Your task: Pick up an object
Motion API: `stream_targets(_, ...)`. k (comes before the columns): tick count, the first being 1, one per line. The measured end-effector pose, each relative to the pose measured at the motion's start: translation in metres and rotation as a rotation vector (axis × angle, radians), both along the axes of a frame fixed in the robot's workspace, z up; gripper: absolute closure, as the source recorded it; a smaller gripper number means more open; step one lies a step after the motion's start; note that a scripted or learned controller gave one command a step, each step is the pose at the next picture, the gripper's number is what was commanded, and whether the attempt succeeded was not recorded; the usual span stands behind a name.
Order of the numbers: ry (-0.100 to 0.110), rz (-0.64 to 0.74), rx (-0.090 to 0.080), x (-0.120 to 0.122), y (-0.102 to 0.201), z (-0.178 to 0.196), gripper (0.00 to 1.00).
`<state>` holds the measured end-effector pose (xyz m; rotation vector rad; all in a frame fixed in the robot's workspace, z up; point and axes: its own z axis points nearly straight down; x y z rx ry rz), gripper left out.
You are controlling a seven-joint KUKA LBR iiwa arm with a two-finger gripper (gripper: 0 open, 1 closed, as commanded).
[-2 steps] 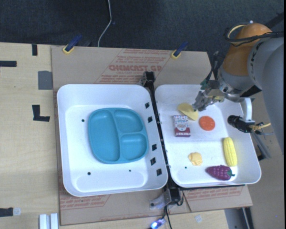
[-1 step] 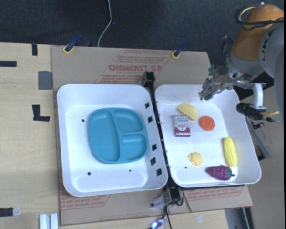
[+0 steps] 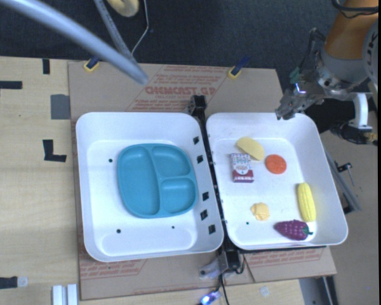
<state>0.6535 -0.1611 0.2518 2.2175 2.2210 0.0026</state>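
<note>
Right bin (image 3: 324,170) holds six candidate objects. Pale yellow piece (image 3: 250,148) near the far edge, centre. Small red-and-white box (image 3: 242,168) just in front of it, toward the bin's left wall. Orange round piece (image 3: 276,164) beside the box, on its right. Corn cob (image 3: 306,201) along the right wall. Small orange-yellow lump (image 3: 260,211) near the front, centre. Purple grape bunch (image 3: 292,229) at the front right corner, just below the cob. Gripper (image 3: 287,112) hangs over the bin's far right corner, nothing between its fingers; jaw state cannot be told. Left bin (image 3: 92,170) holds a blue divided plate (image 3: 157,180) at its centre.
</note>
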Motion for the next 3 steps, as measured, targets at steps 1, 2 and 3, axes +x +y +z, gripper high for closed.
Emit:
stream_targets(1, 0.000, 0.000, 0.000, 0.001, 0.000, 0.047, 1.00)
stream_targets(2, 0.007, 0.003, 0.002, -0.011, 0.050, 0.027, 1.00)
stream_targets(3, 0.006, 0.004, 0.002, -0.024, 0.106, 0.028, 1.00)
